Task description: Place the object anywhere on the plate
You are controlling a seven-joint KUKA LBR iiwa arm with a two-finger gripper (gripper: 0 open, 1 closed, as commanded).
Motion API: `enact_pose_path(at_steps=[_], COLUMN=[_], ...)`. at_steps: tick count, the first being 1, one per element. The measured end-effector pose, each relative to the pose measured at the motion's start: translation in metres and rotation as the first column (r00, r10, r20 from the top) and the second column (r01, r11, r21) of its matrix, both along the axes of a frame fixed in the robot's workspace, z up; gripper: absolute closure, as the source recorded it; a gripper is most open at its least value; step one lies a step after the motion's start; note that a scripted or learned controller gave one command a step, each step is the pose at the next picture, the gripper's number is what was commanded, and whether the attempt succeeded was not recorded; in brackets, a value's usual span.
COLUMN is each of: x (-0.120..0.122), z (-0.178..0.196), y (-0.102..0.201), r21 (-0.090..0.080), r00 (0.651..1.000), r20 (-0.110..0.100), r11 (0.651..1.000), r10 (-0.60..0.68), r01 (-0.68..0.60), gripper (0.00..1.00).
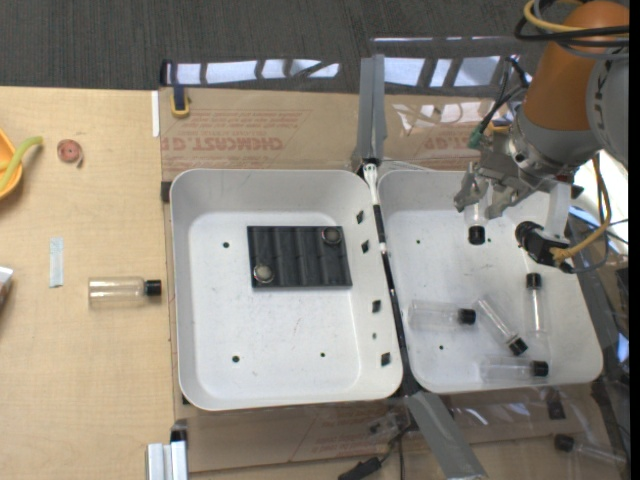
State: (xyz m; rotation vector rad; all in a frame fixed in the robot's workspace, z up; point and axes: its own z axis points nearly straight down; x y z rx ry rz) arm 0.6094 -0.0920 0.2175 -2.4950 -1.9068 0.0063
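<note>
A dark ribbed plate lies flat in the left bin, with a small round piece at its upper right corner and another at its lower left. Several clear vials with black caps lie in the right bin: one at the lower middle, one slanted beside it, one further right and one near the front wall. My gripper hangs over the upper part of the right bin. A black cap shows just below it; I cannot tell whether that vial is held.
On the wooden bench left of the bins lie another capped vial, a small pale strip, a red disc and a yellow object. A metal divider rises behind the bins' shared edge. Cables hang off the wrist.
</note>
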Motion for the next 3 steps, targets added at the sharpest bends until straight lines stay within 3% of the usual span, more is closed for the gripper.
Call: enact_pose_path(at_steps=[1,2,3], x=[0.049,-0.056,-0.013], z=[0.062,0.076,0.141], y=[-0.092,-0.039,-0.102], r21=[-0.001,0.001,0.000], r00=[0.995,1.000,0.997], r20=[0.002,0.000,0.002], r11=[0.995,1.000,0.997], r10=[-0.096,0.023,0.080], r01=[0.096,-0.023,-0.080], gripper=[1.00,1.00,1.00])
